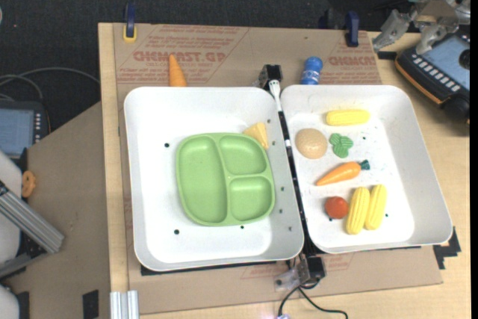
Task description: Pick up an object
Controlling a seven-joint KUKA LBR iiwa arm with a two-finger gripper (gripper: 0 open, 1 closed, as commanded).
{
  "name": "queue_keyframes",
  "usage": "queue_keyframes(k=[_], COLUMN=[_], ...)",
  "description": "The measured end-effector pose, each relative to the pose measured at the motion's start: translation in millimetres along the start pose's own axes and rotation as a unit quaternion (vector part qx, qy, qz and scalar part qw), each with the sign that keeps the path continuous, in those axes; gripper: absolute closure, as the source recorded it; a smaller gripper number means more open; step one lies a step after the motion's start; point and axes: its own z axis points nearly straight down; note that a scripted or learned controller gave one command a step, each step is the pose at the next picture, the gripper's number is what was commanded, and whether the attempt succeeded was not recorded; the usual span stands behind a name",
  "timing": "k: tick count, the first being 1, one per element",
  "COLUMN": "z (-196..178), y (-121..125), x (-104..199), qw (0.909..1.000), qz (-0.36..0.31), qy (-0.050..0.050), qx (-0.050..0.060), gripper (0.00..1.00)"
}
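Note:
The right bin (418, 160) holds several toy foods. They are a yellow piece (347, 116), a beige round item (311, 143), a small green piece (342, 145), an orange carrot (340, 173), a red tomato (336, 207) and two corn cobs (358, 209) lying side by side. In the left bin (149, 160) lie a green divided plate (224, 178) and a yellow wedge (258, 134) at its far right corner. My gripper (418, 22) hangs at the top right, beyond the right bin's far corner and well away from all the objects.
On the cardboard behind the bins lie an orange carrot-like piece (176, 72), a blue bottle (311, 71) and a black clamp (270, 75). A dark device with an orange rim (437, 75) sits right of the bench's far corner.

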Motion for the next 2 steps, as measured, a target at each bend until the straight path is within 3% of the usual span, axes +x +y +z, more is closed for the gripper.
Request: queue_keyframes(k=[1,2], z=[-171.0,-176.2], y=[-38.2,2.4], x=[62.6,156.4], qw=[1.0000,1.0000], qz=[0.000,-0.002], qy=[0.001,0.003], qx=[-0.003,0.005], gripper=[0.00,0.00])
